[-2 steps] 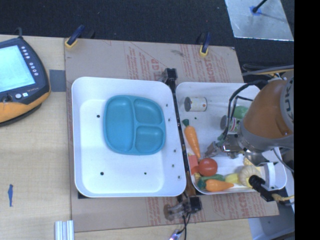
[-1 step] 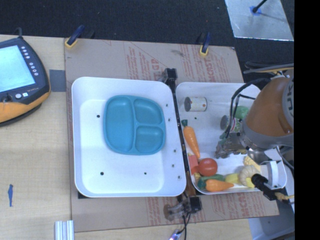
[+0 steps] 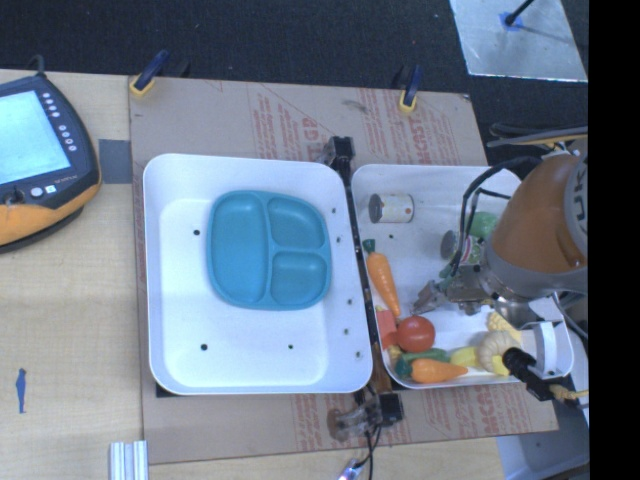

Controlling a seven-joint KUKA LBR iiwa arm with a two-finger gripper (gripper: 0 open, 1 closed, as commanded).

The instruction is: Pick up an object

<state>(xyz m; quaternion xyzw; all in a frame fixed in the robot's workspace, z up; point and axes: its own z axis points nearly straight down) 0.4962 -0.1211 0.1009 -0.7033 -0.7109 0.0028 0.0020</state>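
The right bin holds toy food. An orange carrot lies along its left wall, with a red tomato below it. A second carrot and a yellow piece lie at the front edge. A white cylinder rests at the back, and a green item shows beside the arm. My gripper hangs low over the bin's middle, right of the first carrot and just above the tomato. I see nothing held in it. The orange wrist band hides the bin's right part.
The left bin carries a blue divided plate. A teach pendant lies on the bench at far left. Clamps pin the cardboard at the back. A pale knobbly piece sits by the arm.
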